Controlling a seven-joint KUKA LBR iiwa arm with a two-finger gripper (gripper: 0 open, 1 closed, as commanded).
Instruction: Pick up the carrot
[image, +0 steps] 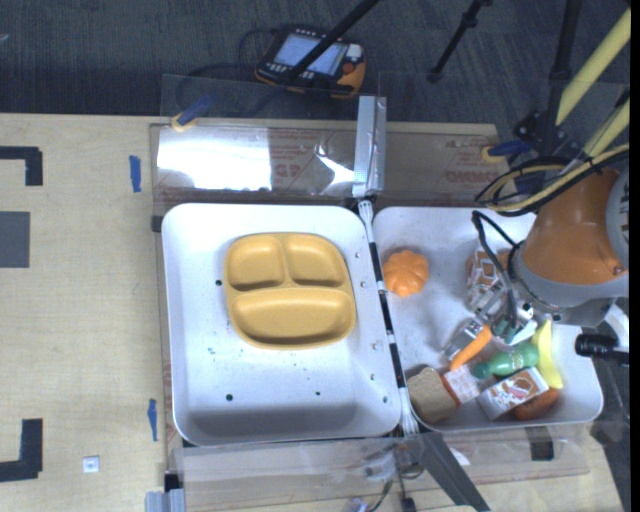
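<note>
Gripper (497, 318): low in the right bin (440, 235), finger spread impossible to tell.
Carrot (473, 348): lying tilted just beside the gripper, among cartons.
Left bin (190, 300): yellow divided tray (290, 288).

No print can be read — the carton (512, 390) label and the pendant (308, 58) screen are too blurred.

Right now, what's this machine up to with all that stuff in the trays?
A robot arm reaches into the right bin, where a pile of toy food sits in the near corner. Its gripper is down right by the carrot, which lies in that pile beside a green item and a small carton. I can't tell whether it has hold of the carrot. An orange pumpkin sits apart. The left bin holds a yellow tray.
</note>
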